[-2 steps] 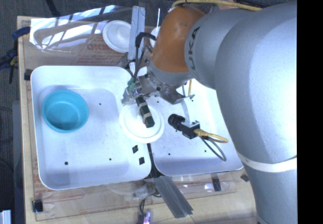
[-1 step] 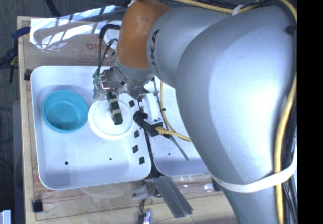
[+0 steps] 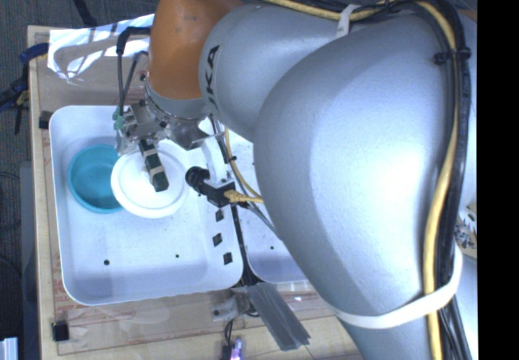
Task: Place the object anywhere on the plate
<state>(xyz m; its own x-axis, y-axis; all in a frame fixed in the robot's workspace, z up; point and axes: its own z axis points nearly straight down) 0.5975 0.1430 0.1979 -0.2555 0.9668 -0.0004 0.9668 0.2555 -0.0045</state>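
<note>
From the camera view I have the arm [image 3: 340, 147] reaching in from the right and taking up most of the frame, its orange band [image 3: 180, 42] sitting above the wrist over the left bin [image 3: 122, 269]. Below the wrist the claw [image 3: 156, 176] hangs over the white plate [image 3: 138, 192], which lies in the upper part of that bin. Just beside the plate, on its left and touching or slightly under its rim, sits a blue bowl [image 3: 93, 178].

What I see at the claw is one dark, narrow shape pointing down onto the plate's middle. I cannot tell whether that is the fingers drawn together, or the fingers with a small dark object between them, so I cannot tell how the claw stands or whether it carries anything. I also cannot pick out the object as a separate thing on the plate or elsewhere in the bin.

My judgement: the arm is in the right place, directly over the plate, so the task is at or near the setting-down step. If the dark tip is the object, what is left is to let go and lift clear. If not, the placement is unproven, since the plate's visible surface looks bare around the claw.
</note>
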